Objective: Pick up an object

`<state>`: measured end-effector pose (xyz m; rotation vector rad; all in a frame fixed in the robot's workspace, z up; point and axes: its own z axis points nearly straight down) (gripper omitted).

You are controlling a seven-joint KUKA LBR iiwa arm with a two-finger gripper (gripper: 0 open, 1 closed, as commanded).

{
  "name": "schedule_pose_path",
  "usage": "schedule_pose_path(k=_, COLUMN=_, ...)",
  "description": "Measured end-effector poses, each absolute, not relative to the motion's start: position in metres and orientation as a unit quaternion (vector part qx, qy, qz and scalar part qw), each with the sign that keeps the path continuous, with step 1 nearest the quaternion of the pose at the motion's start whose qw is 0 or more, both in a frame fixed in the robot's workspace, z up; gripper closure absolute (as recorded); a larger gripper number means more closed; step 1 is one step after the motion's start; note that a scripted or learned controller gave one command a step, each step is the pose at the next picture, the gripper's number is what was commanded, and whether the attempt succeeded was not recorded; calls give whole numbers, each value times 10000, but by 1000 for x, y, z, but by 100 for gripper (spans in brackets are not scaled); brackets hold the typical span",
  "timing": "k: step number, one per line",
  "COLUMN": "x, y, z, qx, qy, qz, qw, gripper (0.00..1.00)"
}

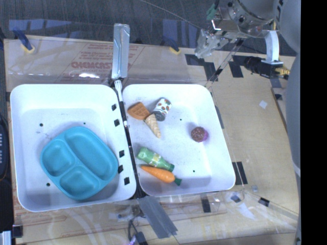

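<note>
The right bin (217,131) holds several small things: a brown cookie-like piece (137,110), a cream cone (154,125), a small patterned cup (162,107), a dark red round piece (199,133), a green bottle (155,159) and an orange carrot (160,174). My gripper (208,44) hangs high above the bench, beyond the right bin's far right corner and well away from all these things. Nothing shows between its fingers.
The left bin (30,106) holds a blue divided plate (79,161). A grey upright post (120,50) stands at the far end of the divider between the bins. Bare bench with black tape marks lies to the right of the right bin.
</note>
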<state>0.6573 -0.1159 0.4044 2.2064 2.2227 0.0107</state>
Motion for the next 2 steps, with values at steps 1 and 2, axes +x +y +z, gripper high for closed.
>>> schedule_pose_path(k=1, x=657, y=-123, z=445, qx=7040, qy=7102, qz=12, qw=21, gripper=100)
schedule_pose_path(k=2, x=657, y=-173, z=442, qx=7060, qy=7082, qz=1, qw=18, gripper=100)
